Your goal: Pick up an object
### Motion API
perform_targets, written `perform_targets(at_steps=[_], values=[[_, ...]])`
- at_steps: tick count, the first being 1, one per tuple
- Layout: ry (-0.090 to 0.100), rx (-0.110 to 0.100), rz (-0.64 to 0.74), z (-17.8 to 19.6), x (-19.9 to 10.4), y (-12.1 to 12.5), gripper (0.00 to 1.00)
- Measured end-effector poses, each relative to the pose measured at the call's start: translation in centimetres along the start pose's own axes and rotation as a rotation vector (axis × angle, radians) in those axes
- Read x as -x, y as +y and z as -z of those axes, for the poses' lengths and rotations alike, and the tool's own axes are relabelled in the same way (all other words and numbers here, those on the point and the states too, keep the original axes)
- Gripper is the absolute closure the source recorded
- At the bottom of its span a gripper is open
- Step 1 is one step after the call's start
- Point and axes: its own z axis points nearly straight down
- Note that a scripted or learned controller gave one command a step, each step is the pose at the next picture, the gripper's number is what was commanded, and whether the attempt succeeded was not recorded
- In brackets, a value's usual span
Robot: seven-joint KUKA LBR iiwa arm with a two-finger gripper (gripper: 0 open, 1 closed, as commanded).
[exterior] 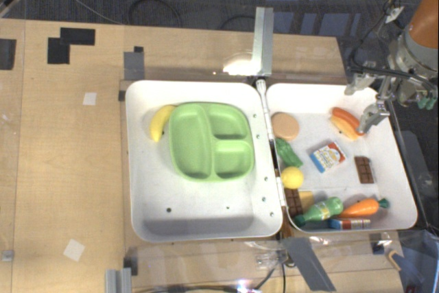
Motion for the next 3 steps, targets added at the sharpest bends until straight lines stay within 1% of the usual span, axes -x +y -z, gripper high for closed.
perform_targets(at_steps=[1,2,3], values=[[-0.001,0.0,0.212,-16.4,1.5,-3.2,0.0],[-0.02,-0.008,0.154,-17.3,-0.3,1.7,0.0],[-0.027,-0.006,0.076,-17.3,-2.9,1.6,0.0]])
